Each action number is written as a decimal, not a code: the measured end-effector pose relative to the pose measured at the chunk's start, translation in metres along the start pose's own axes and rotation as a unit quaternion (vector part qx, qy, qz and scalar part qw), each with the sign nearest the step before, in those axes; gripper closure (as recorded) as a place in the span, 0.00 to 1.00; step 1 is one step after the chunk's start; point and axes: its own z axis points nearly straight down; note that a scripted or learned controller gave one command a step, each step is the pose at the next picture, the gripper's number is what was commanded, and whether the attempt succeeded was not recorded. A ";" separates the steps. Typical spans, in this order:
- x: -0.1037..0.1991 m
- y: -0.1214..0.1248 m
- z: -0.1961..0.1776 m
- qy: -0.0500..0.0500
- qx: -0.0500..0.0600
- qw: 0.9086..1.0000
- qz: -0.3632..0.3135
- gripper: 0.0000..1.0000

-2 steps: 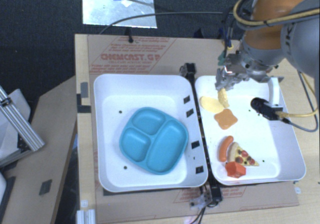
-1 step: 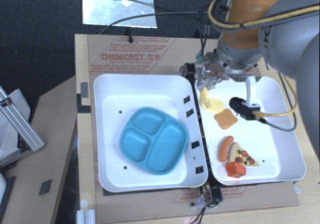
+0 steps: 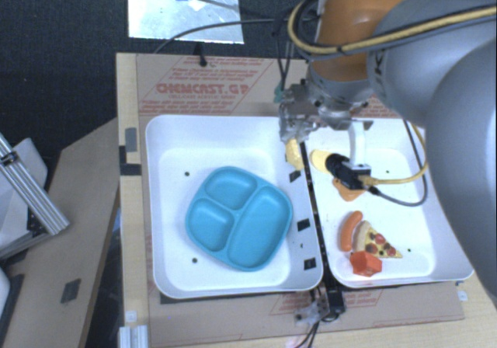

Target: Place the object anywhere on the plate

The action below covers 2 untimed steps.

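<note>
Blue plate (image 3: 239, 218) sits in the left bin (image 3: 167, 183). At the divider, the gripper (image 3: 299, 133) hovers, a yellow object (image 3: 294, 154) just below; grip impossible to tell. Right bin (image 3: 435, 249) holds sausage (image 3: 349, 230), pizza slice (image 3: 377, 242), red piece (image 3: 366, 263).

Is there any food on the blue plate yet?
No. The blue plate shows bare compartments in the left bin, while the pizza slice and sausage lie in the right bin.

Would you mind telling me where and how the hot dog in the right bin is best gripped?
Grip the hot dog across its narrow middle, coming from straight above. It lies flat, elongated and slightly slanted, with the pizza slice close alongside, so fingers probably fit best across its short width.
</note>
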 end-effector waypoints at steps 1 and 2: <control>0.053 -0.003 -0.004 0.000 -0.001 1.000 0.000 1.00; 0.049 -0.003 -0.004 0.000 0.000 1.000 0.002 0.00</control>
